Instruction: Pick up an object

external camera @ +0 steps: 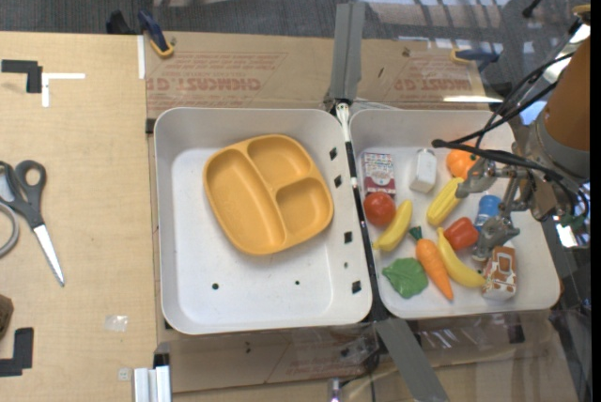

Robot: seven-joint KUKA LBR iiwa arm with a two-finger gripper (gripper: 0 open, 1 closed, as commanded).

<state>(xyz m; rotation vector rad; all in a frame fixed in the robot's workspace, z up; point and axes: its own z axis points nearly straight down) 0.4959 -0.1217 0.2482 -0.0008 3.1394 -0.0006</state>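
Observation:
The right bin (540, 297) holds several toy foods: a pink carton (378, 170), a white bottle (424, 170), an orange (458, 162), a red tomato (378, 208), two bananas (396, 226) (462, 267), a yellow corn piece (443, 200), a red pepper (460, 231), a carrot (434, 266), a green leaf (406, 278), a brown carton (500, 273) and a small blue item (488, 206). My gripper (495, 226) hangs low over the bin's right side, just above the blue item and between the red pepper and the brown carton. Its body hides part of the blue item.
The left bin (178, 297) carries a yellow divided plate (269, 192). Scissors (36, 217) lie on the wooden bench at far left. Black cables (507, 109) run from the arm across the right bin's back rim.

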